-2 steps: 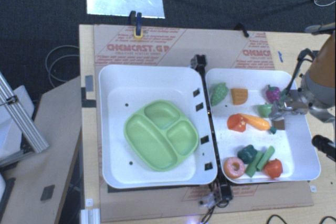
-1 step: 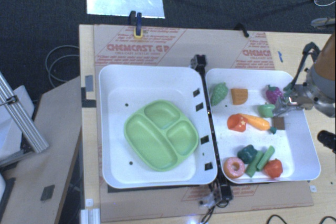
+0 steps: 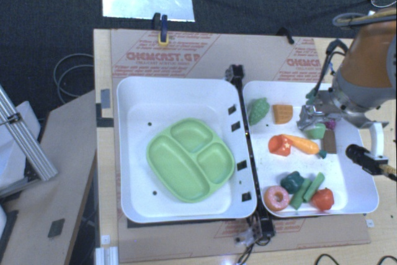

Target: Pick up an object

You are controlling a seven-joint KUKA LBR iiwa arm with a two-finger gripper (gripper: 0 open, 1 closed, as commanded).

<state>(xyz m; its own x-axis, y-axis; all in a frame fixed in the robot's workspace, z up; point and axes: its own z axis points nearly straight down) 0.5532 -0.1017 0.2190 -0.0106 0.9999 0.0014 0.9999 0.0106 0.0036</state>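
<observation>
On the wooden surface (image 3: 186, 53) sit two shallow white bins side by side. The left white bin (image 3: 133, 102) holds a light green three-compartment plastic plate (image 3: 190, 159), lying flat near its middle.

The right white bin (image 3: 366, 195) carries the toy foods. At its eleven o'clock lies a leafy green lettuce piece (image 3: 258, 110), with an orange block (image 3: 283, 113) just beside it at three o'clock. Near the middle are a red pepper (image 3: 279, 145) and an orange carrot (image 3: 302, 144), touching each other. Toward six o'clock sit a pink-frosted doughnut (image 3: 276, 197), a dark green broccoli floret (image 3: 293, 182), a green bean pod (image 3: 308, 190) and a red tomato (image 3: 322, 198), clustered close together.

The grey arm with its orange band (image 3: 369, 53) reaches in from three o'clock. Its metal pincer (image 3: 313, 120) is low over the bin's two o'clock area, above a pale green piece (image 3: 316, 131) and just beside a dark brown bar (image 3: 329, 141). Whether the pincer is released or clenched cannot be told, and no object is seen gripped in it.
</observation>
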